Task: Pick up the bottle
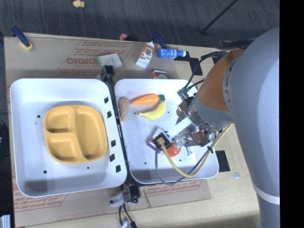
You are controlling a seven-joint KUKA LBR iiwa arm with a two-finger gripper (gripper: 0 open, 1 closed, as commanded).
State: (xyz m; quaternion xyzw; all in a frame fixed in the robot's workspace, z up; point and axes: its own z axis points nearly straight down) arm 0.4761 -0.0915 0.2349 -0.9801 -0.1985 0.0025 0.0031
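A small blue bottle point(169, 53) lies on its side on the cardboard behind the right bin, outside both bins. My gripper point(184, 144) hangs low over the front right part of the right bin point(142, 172), far from that bottle. A small red-orange thing point(174, 150) shows right beneath the gripper, partly hidden by it; I cannot make out what it is or whether it is held.
In the right bin lie a carrot point(145, 99), a banana point(154, 111), a beige cone point(124, 108) by the left wall and a purple item point(154, 142). The left bin point(23, 127) holds a yellow divided plate point(75, 132). A small carton point(145, 55) lies near the bottle.
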